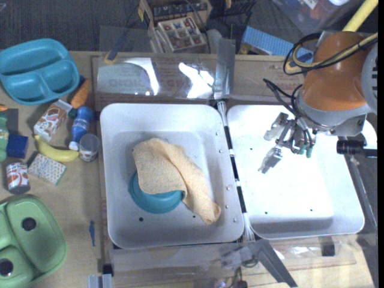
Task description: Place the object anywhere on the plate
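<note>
Your gripper (273,152) hangs over the right bin (306,221), fingers apparently spread and pinching nothing; the cloth (171,173) lies leftward across the divider, long axis diagonal, draped over the blue plate (153,203)

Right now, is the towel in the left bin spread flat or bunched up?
Bunched up. The yellow towel lies in loose folds, draped over the blue plate and covering most of it, one end trailing toward the bin's front.
</note>
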Action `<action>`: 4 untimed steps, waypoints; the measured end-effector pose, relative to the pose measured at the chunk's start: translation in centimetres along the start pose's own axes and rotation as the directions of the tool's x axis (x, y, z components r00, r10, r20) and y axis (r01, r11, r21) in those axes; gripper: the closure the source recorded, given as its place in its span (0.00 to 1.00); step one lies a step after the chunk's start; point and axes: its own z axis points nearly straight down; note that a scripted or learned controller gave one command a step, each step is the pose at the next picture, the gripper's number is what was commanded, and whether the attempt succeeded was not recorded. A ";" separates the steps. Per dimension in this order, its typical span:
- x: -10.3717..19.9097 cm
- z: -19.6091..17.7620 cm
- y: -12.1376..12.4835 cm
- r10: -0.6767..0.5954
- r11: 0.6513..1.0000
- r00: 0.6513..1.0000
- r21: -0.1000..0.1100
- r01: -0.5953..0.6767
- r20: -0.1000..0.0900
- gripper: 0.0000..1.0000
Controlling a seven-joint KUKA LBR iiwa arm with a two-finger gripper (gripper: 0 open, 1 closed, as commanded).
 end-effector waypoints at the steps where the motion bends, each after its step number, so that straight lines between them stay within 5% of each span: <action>1: -3.4 3.7 -5.9 -0.037 0.999 0.999 0.000 0.037 0.002 0.00; 2: -3.1 3.6 -12.5 -0.339 0.941 0.941 0.000 0.339 0.002 0.00; 3: -4.2 0.5 -14.4 -0.461 0.887 0.887 0.002 0.461 0.007 0.00; 4: -5.4 1.6 -13.7 -0.595 0.804 0.804 0.003 0.595 0.007 0.00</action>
